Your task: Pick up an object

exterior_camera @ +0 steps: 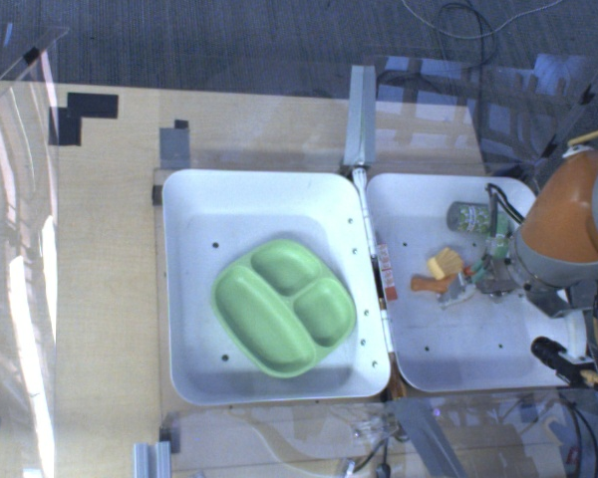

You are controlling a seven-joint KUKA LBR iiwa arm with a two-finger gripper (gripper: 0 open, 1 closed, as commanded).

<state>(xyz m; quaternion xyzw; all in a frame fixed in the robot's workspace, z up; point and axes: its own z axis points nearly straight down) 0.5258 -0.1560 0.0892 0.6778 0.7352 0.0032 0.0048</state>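
Worktop (100,297): pale wood, carrying two shallow white bins side by side.

Left bin (194,366): one green plate (284,307), three compartments, lying flat near the middle, turned at a slant.

Right bin (458,361): three small things in its upper half.

Arm (568,222): one, grey with an orange band, reaching in from the right over the right bin's right side, wrist bent down toward the bin floor.

Gripper (470,289): low over the bin, just right of the yellow block; open or closed cannot be told.

Can (470,216): one, greenish, on its side near the bin's top edge.

Yellow block (444,264): one, mid-bin.

Orange piece (429,284): one, long and thin, touching the block's lower edge.
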